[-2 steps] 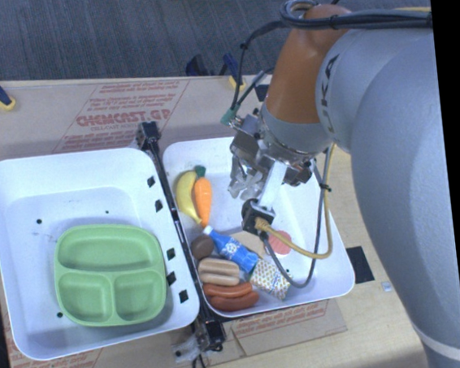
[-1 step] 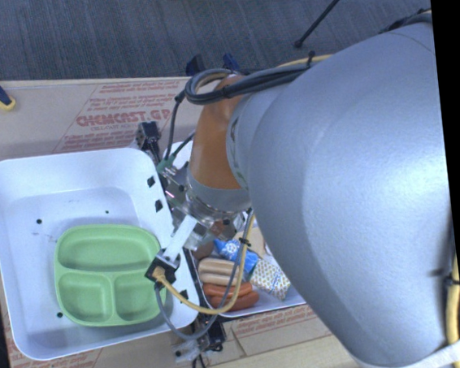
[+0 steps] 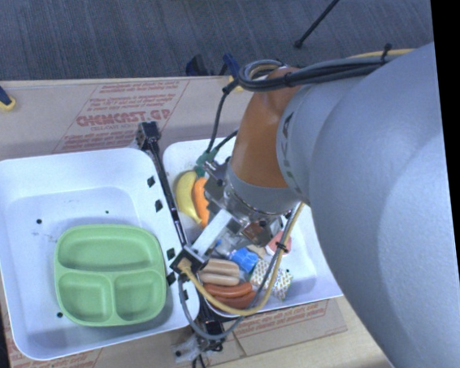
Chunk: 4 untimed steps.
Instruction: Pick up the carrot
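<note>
Carrot [image 3: 201, 200] beside one banana [image 3: 185, 195].

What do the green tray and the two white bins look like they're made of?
The green tray looks like moulded plastic with a matte finish: one even colour, rounded corners and soft ridges dividing three compartments. The white bins also look like plastic, slightly glossier, with smooth curved walls and rolled rims. Neither material can be confirmed from looks alone.

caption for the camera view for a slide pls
Arm's gripper low in right bin near carrot; green tray in left bin.
</note>
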Each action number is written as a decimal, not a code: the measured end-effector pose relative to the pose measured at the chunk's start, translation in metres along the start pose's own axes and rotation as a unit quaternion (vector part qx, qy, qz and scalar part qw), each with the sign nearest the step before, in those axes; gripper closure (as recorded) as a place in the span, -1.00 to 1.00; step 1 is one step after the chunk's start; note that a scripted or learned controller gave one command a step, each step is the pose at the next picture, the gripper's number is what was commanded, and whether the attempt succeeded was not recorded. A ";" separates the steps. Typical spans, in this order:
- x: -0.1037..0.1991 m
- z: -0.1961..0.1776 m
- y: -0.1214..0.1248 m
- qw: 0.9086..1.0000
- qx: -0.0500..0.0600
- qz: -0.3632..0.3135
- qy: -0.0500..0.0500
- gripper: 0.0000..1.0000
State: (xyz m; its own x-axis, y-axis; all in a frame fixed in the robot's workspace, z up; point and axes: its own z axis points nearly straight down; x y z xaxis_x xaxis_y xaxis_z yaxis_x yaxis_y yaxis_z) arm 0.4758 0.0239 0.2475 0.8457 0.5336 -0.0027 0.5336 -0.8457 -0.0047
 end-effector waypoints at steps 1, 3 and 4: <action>0.018 -0.028 -0.025 1.000 0.000 0.025 0.000 1.00; 0.027 -0.033 0.078 0.999 -0.001 -0.050 0.000 -1.00; 0.050 0.056 0.095 1.000 0.001 0.002 -0.001 -1.00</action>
State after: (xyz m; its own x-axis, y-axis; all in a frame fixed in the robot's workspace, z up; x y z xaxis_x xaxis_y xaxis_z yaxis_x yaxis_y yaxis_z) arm 0.5689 -0.0293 0.1905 0.8474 0.5309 -0.0050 0.5309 -0.8474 -0.0063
